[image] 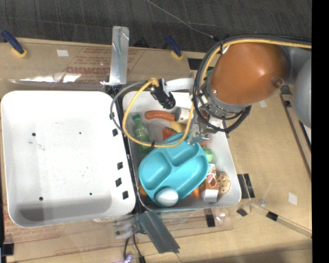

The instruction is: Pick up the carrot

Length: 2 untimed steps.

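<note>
Camera view: reaching in from the right of the frame with the arm (247, 73), and hanging the gripper (200, 132) over the upper half of the right bin (234, 171). Hiding the jaws under the orange wrist, so telling them apart or together is not possible.

Lying at the upper middle of that bin, just left of the gripper and apart from it: a long orange-red piece, judged to be the carrot (160, 115). Sitting close beside a green bottle (139, 128) and under a loop of yellow cable (153, 144).

Risking a miss here: closing beside the carrot rather than around it, given the crowding. Risking also a snag on the cable, or a nudge to the teal plate (172, 169) just below, tipping the white ball (167, 196) resting on its lower edge. Possibly mistaking the target too, with slivers of orange peeking from under the plate.

Counting, all told: two bins, the left bin (11, 147) included; one carrot, one bottle, one plate, one ball, one cookie (223, 183) at the lower right.
</note>
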{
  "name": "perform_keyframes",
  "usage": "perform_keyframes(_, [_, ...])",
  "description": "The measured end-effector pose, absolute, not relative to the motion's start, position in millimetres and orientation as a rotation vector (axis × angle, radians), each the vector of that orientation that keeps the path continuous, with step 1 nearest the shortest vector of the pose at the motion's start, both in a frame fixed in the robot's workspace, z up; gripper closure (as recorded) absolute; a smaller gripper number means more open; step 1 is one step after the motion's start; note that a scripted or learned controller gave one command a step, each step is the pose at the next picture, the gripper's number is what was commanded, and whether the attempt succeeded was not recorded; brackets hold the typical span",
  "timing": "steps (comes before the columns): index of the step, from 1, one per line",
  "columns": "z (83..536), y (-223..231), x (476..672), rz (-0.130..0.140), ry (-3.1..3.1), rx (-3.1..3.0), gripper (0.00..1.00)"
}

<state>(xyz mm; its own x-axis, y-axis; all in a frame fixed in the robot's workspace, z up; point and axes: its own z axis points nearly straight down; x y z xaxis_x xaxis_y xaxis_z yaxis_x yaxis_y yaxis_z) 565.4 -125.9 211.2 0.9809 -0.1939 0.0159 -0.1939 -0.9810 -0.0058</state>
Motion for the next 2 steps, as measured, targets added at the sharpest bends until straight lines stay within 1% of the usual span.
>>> perform_keyframes(1, [277,-81,579.1,0.004,0.473,-3.102,1.00])
perform_keyframes(2, [246,-143,577.0,0.007,0.361,-3.116,1.00])
